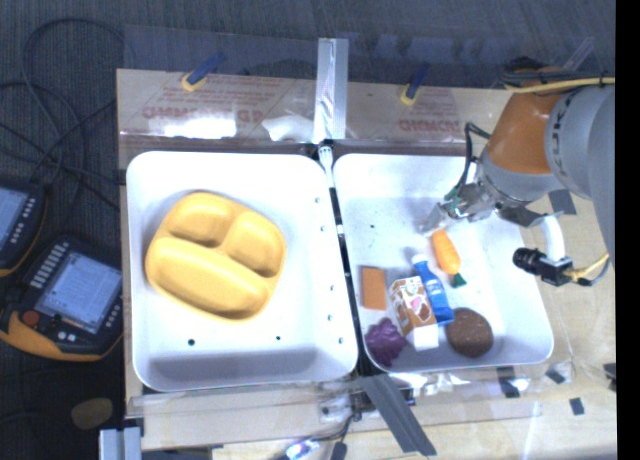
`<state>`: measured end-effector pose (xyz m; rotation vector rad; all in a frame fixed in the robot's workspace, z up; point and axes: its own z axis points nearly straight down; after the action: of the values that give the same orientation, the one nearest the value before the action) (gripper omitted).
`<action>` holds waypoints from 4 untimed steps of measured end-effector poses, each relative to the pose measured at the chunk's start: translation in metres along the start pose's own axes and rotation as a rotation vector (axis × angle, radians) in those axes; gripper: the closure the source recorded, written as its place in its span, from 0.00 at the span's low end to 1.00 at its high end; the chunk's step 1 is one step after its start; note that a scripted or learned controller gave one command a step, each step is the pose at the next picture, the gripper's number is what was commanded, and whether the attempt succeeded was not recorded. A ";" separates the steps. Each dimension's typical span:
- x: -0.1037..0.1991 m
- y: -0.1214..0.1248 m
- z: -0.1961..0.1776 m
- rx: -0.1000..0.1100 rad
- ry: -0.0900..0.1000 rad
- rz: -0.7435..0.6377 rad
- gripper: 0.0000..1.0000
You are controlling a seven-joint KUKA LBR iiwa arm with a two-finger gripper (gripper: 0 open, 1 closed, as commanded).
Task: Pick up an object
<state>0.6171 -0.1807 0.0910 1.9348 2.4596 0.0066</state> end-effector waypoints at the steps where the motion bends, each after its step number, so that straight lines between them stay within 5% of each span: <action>1: 0.085 0.000 -0.152 0.012 0.006 0.110 1.00; 2: 0.083 -0.005 -0.184 0.012 0.007 0.133 1.00; 3: -0.003 -0.023 -0.063 0.018 0.000 0.779 1.00; 4: 0.000 -0.051 -0.056 0.019 0.003 0.900 1.00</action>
<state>0.5668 -0.1923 0.1463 2.8272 1.3812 -0.0058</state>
